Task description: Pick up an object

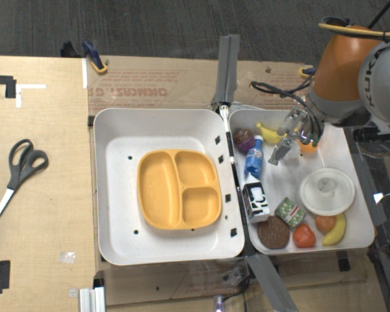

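We see the gripper point(287, 147) hanging just right of the blue bottle point(253, 160), whose long axis runs up-and-down the right bin point(359, 194). Its fingers seem parted around nothing, though blur leaves us unsure.

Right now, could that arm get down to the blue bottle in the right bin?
Probably yes. The blue bottle lies uncovered by the bin's left wall, and the gripper hangs just beside it. The purple fruit and the banana sit close, so a grab might bump them.
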You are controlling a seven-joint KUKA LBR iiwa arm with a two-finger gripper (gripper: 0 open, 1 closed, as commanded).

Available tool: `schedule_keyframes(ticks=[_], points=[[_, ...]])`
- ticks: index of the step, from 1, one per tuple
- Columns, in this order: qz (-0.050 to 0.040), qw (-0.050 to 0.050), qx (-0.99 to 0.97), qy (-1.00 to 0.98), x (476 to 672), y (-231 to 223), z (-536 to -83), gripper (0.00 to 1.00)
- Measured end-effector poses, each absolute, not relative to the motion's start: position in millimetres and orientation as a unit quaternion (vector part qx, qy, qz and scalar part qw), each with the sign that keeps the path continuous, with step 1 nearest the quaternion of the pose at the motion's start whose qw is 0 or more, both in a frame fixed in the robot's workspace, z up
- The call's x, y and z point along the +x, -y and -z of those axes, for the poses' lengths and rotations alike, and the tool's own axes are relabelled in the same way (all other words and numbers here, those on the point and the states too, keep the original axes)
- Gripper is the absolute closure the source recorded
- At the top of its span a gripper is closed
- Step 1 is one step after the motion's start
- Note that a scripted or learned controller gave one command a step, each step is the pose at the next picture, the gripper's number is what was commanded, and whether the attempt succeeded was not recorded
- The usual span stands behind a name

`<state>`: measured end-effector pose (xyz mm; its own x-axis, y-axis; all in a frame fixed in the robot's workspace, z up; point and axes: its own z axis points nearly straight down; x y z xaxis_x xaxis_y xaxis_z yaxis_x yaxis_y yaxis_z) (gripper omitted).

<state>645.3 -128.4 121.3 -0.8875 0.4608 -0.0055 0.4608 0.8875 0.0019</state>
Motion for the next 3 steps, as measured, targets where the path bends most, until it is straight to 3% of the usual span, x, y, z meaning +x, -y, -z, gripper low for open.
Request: schedule_keyframes(ticks=[1,2,3], points=[[-0.0004,0.014,0.341,-0.94,654.8,107,-106,0.0],[0.0013,0.001,0.31,-0.951,537.9,104,-93,0.0],[0.0005,0.0,0.415,-0.91,633.4,109,-93,0.0]])
